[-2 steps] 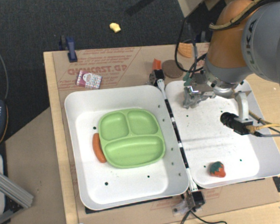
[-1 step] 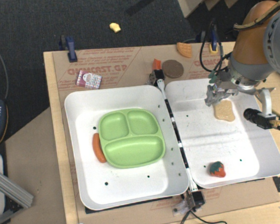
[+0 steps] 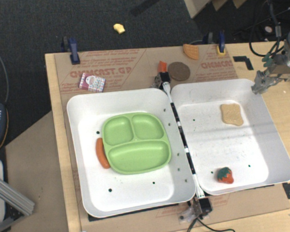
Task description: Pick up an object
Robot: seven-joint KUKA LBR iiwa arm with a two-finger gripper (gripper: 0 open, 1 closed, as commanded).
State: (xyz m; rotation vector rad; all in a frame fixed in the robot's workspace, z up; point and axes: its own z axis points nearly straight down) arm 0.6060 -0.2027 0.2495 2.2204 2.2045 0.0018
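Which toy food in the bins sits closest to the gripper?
The tan bread slice, in the right bin, nearest the gripper. The strawberry lies at that bin's near edge; the orange sausage is in the left bin.

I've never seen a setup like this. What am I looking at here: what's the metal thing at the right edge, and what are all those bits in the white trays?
One camera looks down from above on a bench bearing two shallow white bins. The metal thing is the robot arm's gripper, its two-fingered hand, reaching in from the right over the far right corner of the right bin. It holds nothing. That bin contains a tan slice like toast and a toy strawberry. The left bin holds a green divided plate with an orange sausage-like toy beside it. The program's job is to pick up one object.
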